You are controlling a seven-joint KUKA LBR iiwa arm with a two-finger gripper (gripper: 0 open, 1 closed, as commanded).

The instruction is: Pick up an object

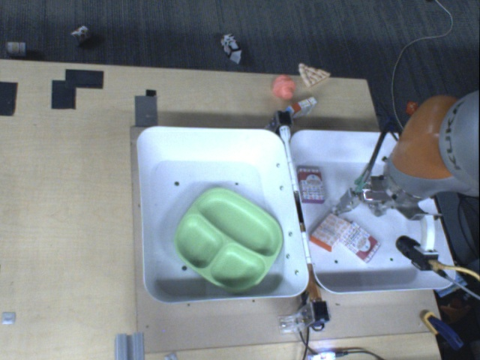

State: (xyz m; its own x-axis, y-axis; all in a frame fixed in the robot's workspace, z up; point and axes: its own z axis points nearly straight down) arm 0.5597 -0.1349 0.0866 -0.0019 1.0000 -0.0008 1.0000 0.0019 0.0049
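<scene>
1. I see the green divided plate (229, 237) as smooth plastic with a soft sheen.
2. Both white bins (161, 201) look like smooth, slightly glossy plastic.
3. The bench (67, 223) reads as pale matt wood.
4. The two small packets (343, 237) look like printed paper or card.
5. The floor (187, 13) looks like dark, rough carpet.

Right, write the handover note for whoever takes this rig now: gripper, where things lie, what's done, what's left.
Gripper: low in the right bin, beside the items, nothing visibly between its fingers.
Right bin: red-and-white packet lying flat near the middle; small red card flat toward the left wall.
Left bin: green divided plate.
Done: arm is down in the right bin.
Left: grasp an item and lift it; no pick is visible yet.
</scene>
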